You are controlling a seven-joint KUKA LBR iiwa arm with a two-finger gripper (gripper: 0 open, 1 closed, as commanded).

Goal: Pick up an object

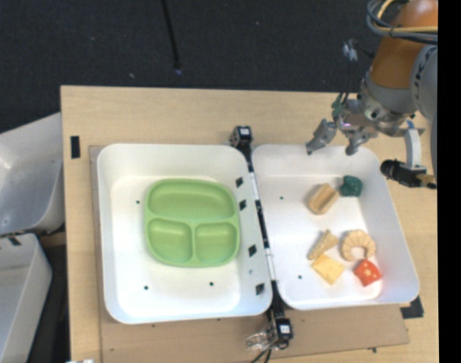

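Note:
My gripper (335, 141) hangs open over the far edge of the right bin (291, 225), with nothing between its fingers. Below it in that bin lie a tan bread-like roll (321, 198), a small dark green piece (351, 186), a yellow wedge (323, 243), a yellow cheese block (329, 268), a pale croissant-shaped piece (358, 243) and a red block (367, 272). The roll and green piece are nearest the gripper, a little toward the front of it.
The left bin (117, 225) holds a green divided plate (191, 221). A black clip (241, 135) sits at the far end of the seam between bins. The arm (400, 51) rises at the right. White equipment (19, 187) stands left of the bench.

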